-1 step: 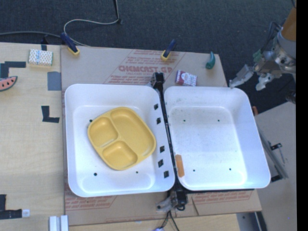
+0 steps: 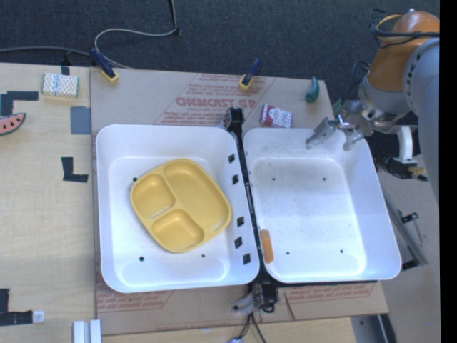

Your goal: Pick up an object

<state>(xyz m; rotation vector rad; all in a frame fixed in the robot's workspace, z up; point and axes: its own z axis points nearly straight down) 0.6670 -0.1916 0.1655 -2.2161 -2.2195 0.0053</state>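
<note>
Fingers [image 2: 315,138] apart, gripper [image 2: 330,134] empty at upper right.
Nothing picked yet: yellow divided plate [image 2: 181,204] lies untouched in left bin [image 2: 114,191].

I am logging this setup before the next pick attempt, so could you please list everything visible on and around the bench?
divided plate: 1, yellow, three compartments, in the left bin
small stick: 1, orange, at the right bin's left wall, near its front
left bin: 1, white, on the cardboard
right bin: 1, white, beside the left bin
cardboard sheet: 1, brown with red print, under both bins
clamps: 2, blue and yellow, on the cardboard's back edge
green clip: 1, at the cardboard's back right corner
small packet: 1, red and white, behind the right bin
patterned block: 1, yellow and white, far left
cable: 1, light, on the dark floor
arm: 1, grey and orange, right
pincer: 1, metallic, over the right bin's back edge, holding nothing
</note>
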